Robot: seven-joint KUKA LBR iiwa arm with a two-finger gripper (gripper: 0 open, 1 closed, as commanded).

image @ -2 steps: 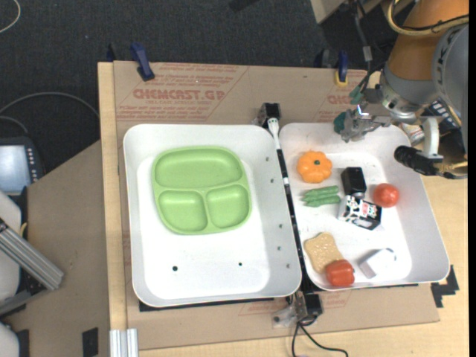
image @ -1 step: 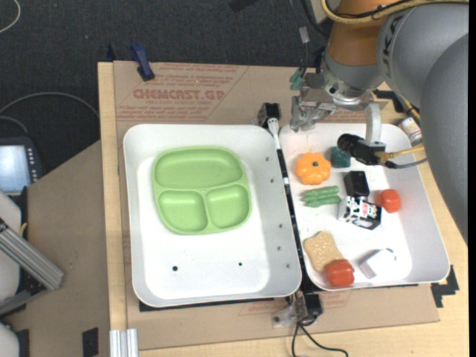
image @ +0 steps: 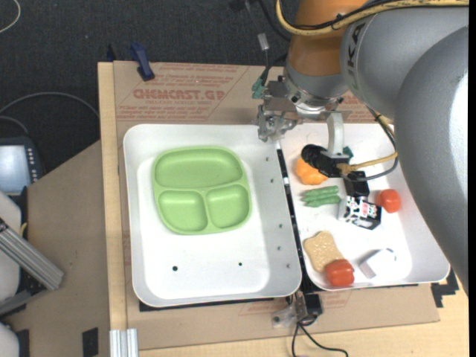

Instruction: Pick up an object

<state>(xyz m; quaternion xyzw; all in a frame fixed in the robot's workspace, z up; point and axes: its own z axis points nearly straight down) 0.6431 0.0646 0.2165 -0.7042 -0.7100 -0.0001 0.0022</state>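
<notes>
At the near rim of the right bin [image: 416, 274] sits a round, glossy red tomato [image: 340, 272], touching a tan, rough slice of toast [image: 320, 248]. Beside them lies a small white block [image: 378, 259]. Further back are a boxy black-and-white carton [image: 361, 212], a smaller red ball [image: 389, 200], ridged green beans [image: 320, 196] and a smooth orange piece [image: 310, 172]. The left bin [image: 141, 222] holds a matte green, three-part tray [image: 201, 190]. Farthest, the gripper [image: 271, 125] hangs over the bins' far rims; open or closed, I cannot tell.
</notes>
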